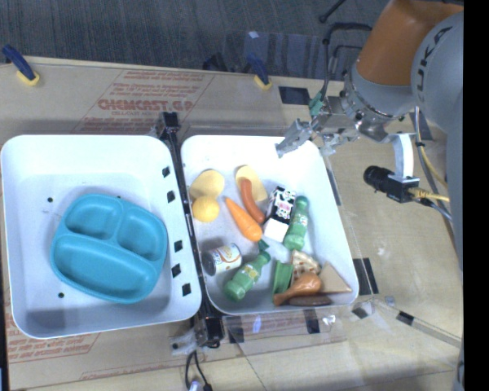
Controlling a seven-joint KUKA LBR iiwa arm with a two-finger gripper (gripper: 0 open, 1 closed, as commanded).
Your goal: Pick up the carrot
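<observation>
- Carrot (244,219): orange throughout.
- Sectioned tray (107,245): solid light blue.
- Left bin (33,157) and right bin (322,169): plain white.
- Two rounded fruits (206,186): pale yellow.
- Bottle (296,223) and second bottle (248,277): green.
- Small carton (282,205): black-and-white patches.
- Can (223,258): white with a yellow and red label.
- Sausage-shaped item (251,198): reddish orange.
- Arm (440,55): grey, with an orange band.
- Surface (147,96): tan, red printed lettering.
- Clamps (20,65): blue and yellow.
</observation>
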